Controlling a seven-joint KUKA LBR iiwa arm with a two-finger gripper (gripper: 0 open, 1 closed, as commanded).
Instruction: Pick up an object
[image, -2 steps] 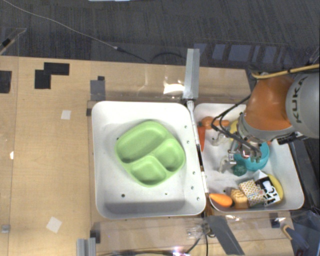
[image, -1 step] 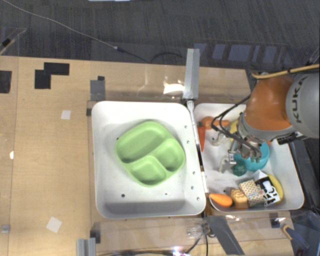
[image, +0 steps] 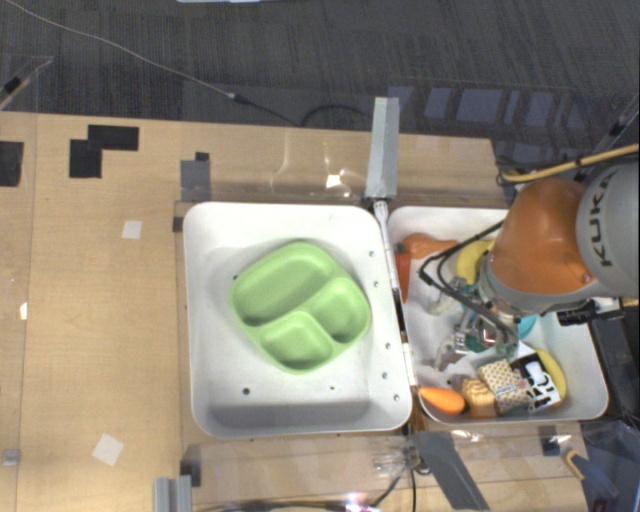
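camera view looks down on the worktop (image: 90, 330), and i am taking the right bin (image: 428, 318) as my reference for everything. the arm (image: 612, 235) comes in over that bin's right side, with its orange band (image: 535, 240) hanging above the bin's middle. the gripper (image: 470, 345) is down inside the bin, low over its floor and a little toward the wall at the bottom of the view. wires and metal parts crowd it, so i cannot tell whether the jaws are spread or pressed together. the things to pick from all lie in the right bin. an orange carrot-shaped piece (image: 442, 400) is in the bin's bottom-left corner, with a tan waffle-patterned block (image: 494, 384) just beside it along the same wall. next come a black-and-white patterned piece (image: 537, 380) and a yellow banana (image: 556, 382) that curves toward the bin's bottom-right corner. a second orange thing (image: 418, 250) sits near the bin's top-left corner, and a yellow thing (image: 470, 260) next to it is partly under the arm. a bit of teal (image: 527, 325) peeks out near the bin's middle, too hidden to name. just across the right bin's left wall stands the left bin (image: 215, 405), which holds a green divided plate (image: 300, 305) lying flat and skewed.
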